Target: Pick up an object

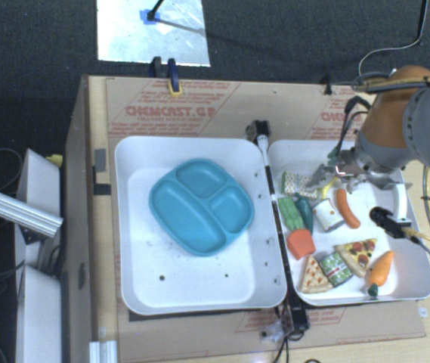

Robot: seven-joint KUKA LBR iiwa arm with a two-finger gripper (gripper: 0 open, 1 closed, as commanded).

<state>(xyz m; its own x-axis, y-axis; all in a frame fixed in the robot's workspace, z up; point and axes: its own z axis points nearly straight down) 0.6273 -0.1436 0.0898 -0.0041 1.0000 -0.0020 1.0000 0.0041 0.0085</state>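
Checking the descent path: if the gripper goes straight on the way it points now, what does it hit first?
Likely the white block or the hot dog, just below the gripper in the right bin. Depth is unclear from this slant.

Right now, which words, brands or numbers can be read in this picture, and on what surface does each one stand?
"CHEMCAST GP": red print on the brown board behind the left bin.
Red print on the board's right part: too blurred to read.
Fainter red lines of print around them: too small to read.
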